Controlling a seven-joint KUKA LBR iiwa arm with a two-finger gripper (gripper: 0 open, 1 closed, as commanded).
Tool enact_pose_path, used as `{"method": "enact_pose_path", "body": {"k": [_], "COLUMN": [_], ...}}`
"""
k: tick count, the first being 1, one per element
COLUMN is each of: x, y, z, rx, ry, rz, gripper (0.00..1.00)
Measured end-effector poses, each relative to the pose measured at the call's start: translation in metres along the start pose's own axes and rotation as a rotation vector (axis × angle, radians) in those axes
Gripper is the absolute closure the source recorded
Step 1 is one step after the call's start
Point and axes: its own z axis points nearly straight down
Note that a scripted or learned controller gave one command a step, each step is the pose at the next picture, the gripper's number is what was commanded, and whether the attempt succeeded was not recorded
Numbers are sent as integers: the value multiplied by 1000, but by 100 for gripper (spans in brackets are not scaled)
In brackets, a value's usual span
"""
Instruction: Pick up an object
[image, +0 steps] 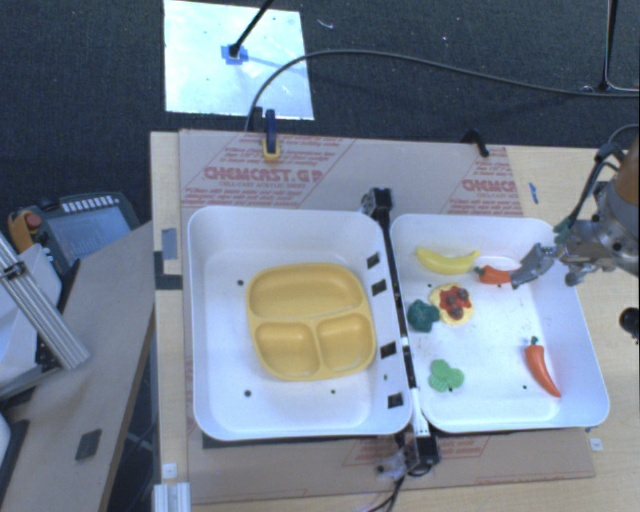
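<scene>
In the right bin (585, 350) lie a yellow banana (447, 260), a small red pepper (492, 273), a round pizza toy (453, 302), a dark green broccoli (423, 315), a light green leafy piece (446, 377) and an orange carrot (541, 367). My gripper (550, 272) hangs over the bin's upper right part, just right of the red pepper. It is open, its fingers spread apart with nothing between them. The left fingertip (526, 269) is close to the pepper's right end.
A yellow three-compartment plate (308, 320) lies in the middle of the left bin (215, 300). A black divider (393, 320) with clips runs between the bins. Cardboard lies under both bins.
</scene>
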Motion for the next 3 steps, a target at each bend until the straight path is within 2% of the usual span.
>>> {"method": "enact_pose_path", "body": {"k": [1, 3], "x": [0, 2], "y": [2, -9], "z": [-6, 84], "rx": [-12, -8], "ry": [-3, -1], "rz": [-3, -1], "gripper": [0, 0]}}
